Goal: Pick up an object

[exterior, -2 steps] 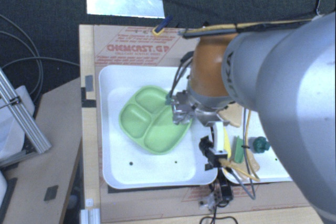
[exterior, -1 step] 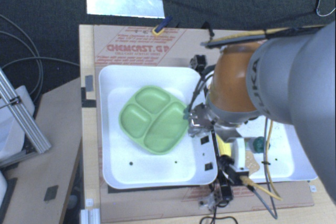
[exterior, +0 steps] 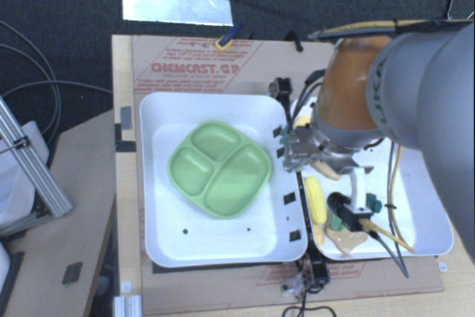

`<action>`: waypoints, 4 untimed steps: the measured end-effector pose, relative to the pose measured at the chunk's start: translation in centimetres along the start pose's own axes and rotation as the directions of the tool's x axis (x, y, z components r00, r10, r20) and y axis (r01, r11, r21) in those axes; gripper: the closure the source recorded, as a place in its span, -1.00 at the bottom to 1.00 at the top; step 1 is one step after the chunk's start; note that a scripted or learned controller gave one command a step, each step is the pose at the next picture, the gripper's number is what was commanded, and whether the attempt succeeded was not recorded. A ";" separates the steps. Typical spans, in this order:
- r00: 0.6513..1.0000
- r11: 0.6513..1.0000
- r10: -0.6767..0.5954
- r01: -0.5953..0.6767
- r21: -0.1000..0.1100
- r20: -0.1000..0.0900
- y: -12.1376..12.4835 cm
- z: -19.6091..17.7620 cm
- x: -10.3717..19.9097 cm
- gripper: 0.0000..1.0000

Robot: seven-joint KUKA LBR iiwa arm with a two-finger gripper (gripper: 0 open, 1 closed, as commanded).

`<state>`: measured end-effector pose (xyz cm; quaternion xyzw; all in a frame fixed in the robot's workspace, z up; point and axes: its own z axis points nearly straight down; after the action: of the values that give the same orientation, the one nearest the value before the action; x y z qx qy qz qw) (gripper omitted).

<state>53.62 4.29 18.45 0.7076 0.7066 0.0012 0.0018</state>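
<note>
The grey arm with its orange band reaches over the right bin [exterior: 438,237] from the right. My gripper [exterior: 303,154] is low at that bin's left wall, near the divider between the bins. A yellow corn-like piece [exterior: 315,200] lies just below it along the left wall. A pale tan piece [exterior: 327,173] shows right under the wrist; whether it is held is unclear. A flat tan piece [exterior: 346,240] rests at the bin's front, and a small green thing [exterior: 370,202] lies beside the wrist. The arm hides most of the right bin.
The left bin [exterior: 163,234] holds a green divided plate [exterior: 220,169] at its middle. A bit of yellow [exterior: 301,121] peeks out behind the gripper. Cardboard lies under both bins, and a metal frame stands at the far left.
</note>
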 end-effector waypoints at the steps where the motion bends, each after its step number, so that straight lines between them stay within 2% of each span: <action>1: 1.000 1.000 -0.009 0.009 -0.013 -0.005 -3.7 -24.3 2.5 1.00; 2: 1.000 1.000 -0.010 0.010 -0.004 -0.001 -3.5 -24.6 2.4 1.00; 4: 1.000 1.000 -0.021 0.021 -0.010 -0.001 -3.4 -26.7 2.4 1.00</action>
<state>50.13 6.71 45.18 0.7002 0.7139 0.0052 0.0049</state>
